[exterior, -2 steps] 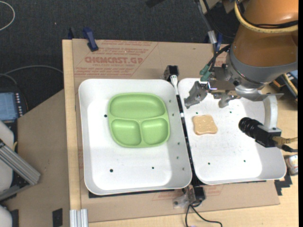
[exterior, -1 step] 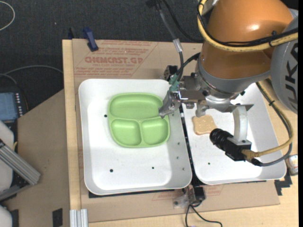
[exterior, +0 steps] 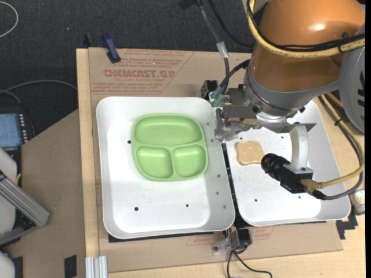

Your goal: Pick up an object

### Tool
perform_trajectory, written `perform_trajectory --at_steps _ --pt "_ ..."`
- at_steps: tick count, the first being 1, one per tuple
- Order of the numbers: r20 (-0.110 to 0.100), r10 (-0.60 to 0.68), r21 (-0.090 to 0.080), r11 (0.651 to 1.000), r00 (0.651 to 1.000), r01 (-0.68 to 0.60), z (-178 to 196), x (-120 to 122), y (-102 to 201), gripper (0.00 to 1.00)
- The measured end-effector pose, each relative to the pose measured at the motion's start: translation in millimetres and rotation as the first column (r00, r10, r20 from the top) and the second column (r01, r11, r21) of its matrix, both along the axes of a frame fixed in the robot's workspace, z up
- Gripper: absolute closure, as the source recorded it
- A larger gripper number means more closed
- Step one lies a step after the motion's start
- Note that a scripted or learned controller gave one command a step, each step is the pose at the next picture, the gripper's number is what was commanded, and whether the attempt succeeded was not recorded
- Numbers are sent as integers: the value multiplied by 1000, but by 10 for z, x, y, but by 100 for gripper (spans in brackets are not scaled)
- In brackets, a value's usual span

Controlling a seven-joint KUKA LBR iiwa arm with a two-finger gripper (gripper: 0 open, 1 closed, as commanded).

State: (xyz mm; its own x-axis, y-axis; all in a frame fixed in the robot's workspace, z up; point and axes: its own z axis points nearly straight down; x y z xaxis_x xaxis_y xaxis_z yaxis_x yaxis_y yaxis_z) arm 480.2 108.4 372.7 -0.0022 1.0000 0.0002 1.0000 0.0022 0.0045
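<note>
Camera view: robot gripper low at the seam between two bins

Seen from above the bench, the arm (exterior: 307, 39), with its broad orange band, reaches in from the upper right of the frame. It brings its gripper (exterior: 222, 133) down at the line where the two white bins meet, just above frame centre. From this angle I cannot tell whether the gripper is open or closed, and nothing can be seen held in it. A tan, toast-shaped slice (exterior: 249, 153) lies flat in the right bin (exterior: 272, 204), near its left wall and just right of the gripper. A green divided plate (exterior: 168, 146) with three compartments sits alone in the middle of the left bin (exterior: 116, 178). Both bins rest on a brown cardboard sheet (exterior: 145, 68) printed with red lettering.
</note>
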Motion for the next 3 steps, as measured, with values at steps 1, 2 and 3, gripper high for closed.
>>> perform_trajectory --at_steps 1,2,3 --pt "2 1 0 1000 1000 -1 101 5 4 100" --pt "0 8 3 1000 1000 -8 408 -13 915 100" --pt "-13 -12 -4 1000 1000 12 -219 -15 57 100"
